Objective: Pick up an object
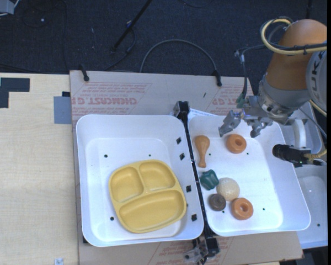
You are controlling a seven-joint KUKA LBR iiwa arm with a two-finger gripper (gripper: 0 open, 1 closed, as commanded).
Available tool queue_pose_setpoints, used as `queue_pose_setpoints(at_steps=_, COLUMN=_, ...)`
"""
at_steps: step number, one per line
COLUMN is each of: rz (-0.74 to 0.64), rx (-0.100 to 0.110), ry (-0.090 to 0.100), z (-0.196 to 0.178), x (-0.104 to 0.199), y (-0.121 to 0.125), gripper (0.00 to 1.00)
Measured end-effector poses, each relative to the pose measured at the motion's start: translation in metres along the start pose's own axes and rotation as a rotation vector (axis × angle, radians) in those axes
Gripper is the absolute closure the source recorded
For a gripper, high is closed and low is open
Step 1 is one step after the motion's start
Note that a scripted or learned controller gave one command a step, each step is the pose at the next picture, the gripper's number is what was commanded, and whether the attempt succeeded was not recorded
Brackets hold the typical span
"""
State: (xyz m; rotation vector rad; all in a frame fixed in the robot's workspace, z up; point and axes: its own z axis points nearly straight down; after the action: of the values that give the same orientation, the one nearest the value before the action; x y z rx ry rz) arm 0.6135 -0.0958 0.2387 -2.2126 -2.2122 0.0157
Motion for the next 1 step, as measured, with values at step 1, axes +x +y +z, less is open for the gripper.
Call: queue_pose_setpoints(at_steps=1, rz=-0.001, rx=-0.013, ry=-0.001, z=-0.0076, x=-0.0001, y=0.0022, gripper=0.0)
